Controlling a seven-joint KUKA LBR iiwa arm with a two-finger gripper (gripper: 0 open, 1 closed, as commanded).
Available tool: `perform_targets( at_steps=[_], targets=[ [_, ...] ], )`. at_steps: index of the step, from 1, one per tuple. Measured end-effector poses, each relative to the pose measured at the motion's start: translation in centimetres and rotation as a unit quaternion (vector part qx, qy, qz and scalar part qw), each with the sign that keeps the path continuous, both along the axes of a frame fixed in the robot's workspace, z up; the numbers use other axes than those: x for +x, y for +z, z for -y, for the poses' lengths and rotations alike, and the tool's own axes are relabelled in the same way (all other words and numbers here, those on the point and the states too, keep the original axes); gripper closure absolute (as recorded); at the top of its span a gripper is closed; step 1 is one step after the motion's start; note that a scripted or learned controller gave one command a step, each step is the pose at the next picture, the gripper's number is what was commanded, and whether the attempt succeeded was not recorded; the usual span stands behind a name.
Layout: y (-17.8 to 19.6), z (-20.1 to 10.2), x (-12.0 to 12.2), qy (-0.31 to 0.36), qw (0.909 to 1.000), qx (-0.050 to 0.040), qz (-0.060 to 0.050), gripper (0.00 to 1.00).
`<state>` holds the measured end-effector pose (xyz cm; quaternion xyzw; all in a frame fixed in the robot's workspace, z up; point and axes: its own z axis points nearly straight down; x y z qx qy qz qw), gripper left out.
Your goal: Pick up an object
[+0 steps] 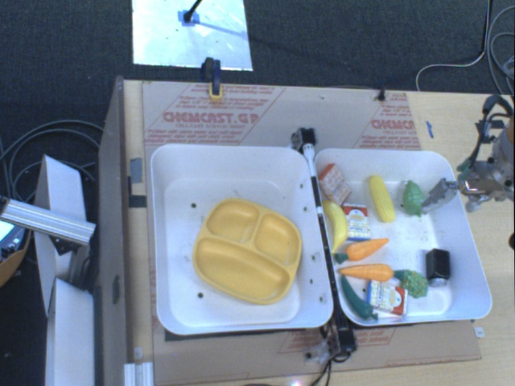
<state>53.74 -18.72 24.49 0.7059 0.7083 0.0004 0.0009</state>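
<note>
Grey metal gripper (445, 191) at the right bin's (471, 244) right rim, reaching in from the right; can't tell if open or closed, nothing visibly held. Right white plastic bin holds the pickable items: yellow corn cob (381, 198), green leafy vegetable toy (413, 197) just left of the gripper, yellow banana (336, 224) along the left wall, two orange carrots (368, 249) mid-bin, small black box (438, 264), broccoli piece (414, 281), printed cartons (334, 182). Left white bin (173, 183) holds a yellow divided plastic tray (248, 250). Both bins sit on a cardboard-covered surface (233, 111).
</note>
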Motion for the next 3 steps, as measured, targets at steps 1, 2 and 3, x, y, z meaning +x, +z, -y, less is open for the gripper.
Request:
perform_targets(
  at_steps=[1, 2, 3],
  targets=[
    [-10.3, -4.8, 2.6, 0.003, 1.0, 0.0017, -0.002, 0.0],
    [-15.9, -6.7, 9.1, 0.003, 1.0, 0.001, 0.002, 0.0],
    [-14.2, -6.5, 9.3, 0.002, 1.0, -0.0008, 0.01, 1.0]
  ],
)
